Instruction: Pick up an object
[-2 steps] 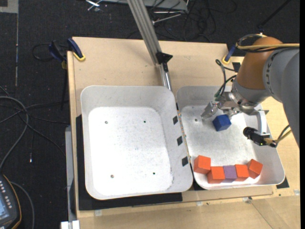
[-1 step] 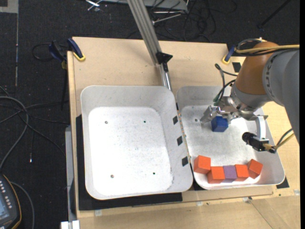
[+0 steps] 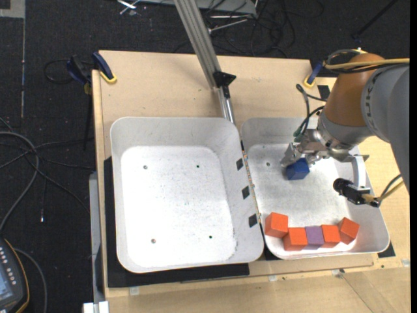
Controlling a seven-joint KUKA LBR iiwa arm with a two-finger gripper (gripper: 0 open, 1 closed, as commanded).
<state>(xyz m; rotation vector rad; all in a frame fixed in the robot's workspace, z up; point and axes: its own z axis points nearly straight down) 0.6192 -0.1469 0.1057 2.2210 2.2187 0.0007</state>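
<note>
Camera view from above gives me the table (image 3: pixel 169 77) with its two white bins side by side, and my arm (image 3: pixel 365 103), grey with the orange band above the wrist, reaching in over the right bin (image 3: pixel 260 130). My hand (image 3: pixel 298 164) sits low over the upper middle of that bin, and a blue block (image 3: pixel 298 169) is right at its tip, the top of the block tucked up under the metal of the hand. It looks to me as if the hand is pinched on that blue block, since the block sits tilted directly between and below the finger ends, though I cannot tell whether the block is off the bin floor or touching it. Below the hand, along the near wall of the same bin, I see a row of blocks packed close together: an orange block (image 3: pixel 277 223) standing a little apart at the left end, then a second orange block (image 3: pixel 296 237), a purple block (image 3: pixel 314 235), a third orange block (image 3: pixel 330 233) and a fourth orange block (image 3: pixel 349 229) tilted against the right corner. To the lower right of the hand a black fitting with a cable (image 3: pixel 348 190) hangs off the arm above the bin. Well to the left of the hand lies the left bin (image 3: pixel 124 132), its floor speckled.
</note>
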